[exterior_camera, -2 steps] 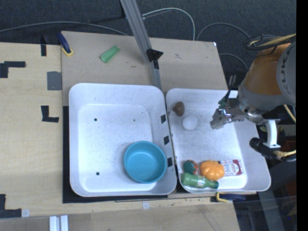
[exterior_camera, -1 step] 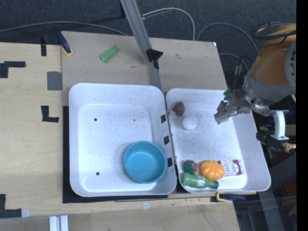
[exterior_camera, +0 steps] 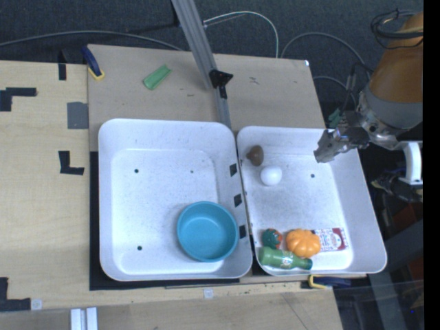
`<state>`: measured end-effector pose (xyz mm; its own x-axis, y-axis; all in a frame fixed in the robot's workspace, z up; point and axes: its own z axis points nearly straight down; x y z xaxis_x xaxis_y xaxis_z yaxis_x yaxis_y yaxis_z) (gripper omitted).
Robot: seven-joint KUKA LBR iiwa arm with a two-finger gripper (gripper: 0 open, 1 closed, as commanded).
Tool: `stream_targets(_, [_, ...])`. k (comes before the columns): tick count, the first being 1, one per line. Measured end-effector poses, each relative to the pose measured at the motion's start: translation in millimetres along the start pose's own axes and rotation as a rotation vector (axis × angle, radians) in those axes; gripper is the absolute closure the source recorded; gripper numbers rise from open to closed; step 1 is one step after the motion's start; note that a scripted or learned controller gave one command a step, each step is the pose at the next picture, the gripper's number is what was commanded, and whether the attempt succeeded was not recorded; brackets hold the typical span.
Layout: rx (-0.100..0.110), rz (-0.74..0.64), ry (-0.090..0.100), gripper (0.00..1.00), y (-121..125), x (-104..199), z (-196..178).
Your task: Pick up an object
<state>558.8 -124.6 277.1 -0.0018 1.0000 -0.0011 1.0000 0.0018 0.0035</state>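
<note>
One carton (exterior_camera: 333,240) bears red print (unreadable).

Claw (exterior_camera: 328,147) over right bin's (exterior_camera: 357,205) upper right rim. Inside: brown lump (exterior_camera: 255,155), white ball (exterior_camera: 271,176), orange pumpkin (exterior_camera: 302,243), green vegetable (exterior_camera: 283,258). Left bin (exterior_camera: 137,143): blue bowl (exterior_camera: 207,230).

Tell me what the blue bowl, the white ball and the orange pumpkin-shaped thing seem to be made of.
Blue bowl: likely plastic, even matte colour, thick rounded rim.
White ball: smooth, faintly glossy, maybe plastic or foam; unclear.
Orange pumpkin-shaped thing: probably toy plastic or rubber, saturated colour with soft sheen.
</note>
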Motion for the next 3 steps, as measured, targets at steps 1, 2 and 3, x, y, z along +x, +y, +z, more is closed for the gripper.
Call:
stream_targets(1, [0.006, -0.004, 0.002, 1.00, 22.1, 44.1, 17.2])
stream_targets(2, [0.004, -0.004, 0.001, 1.00, 45.6, 86.1, 20.3])
stream_targets(3, [0.006, -0.004, 0.001, 1.00, 61.3, 132.0, 37.3])
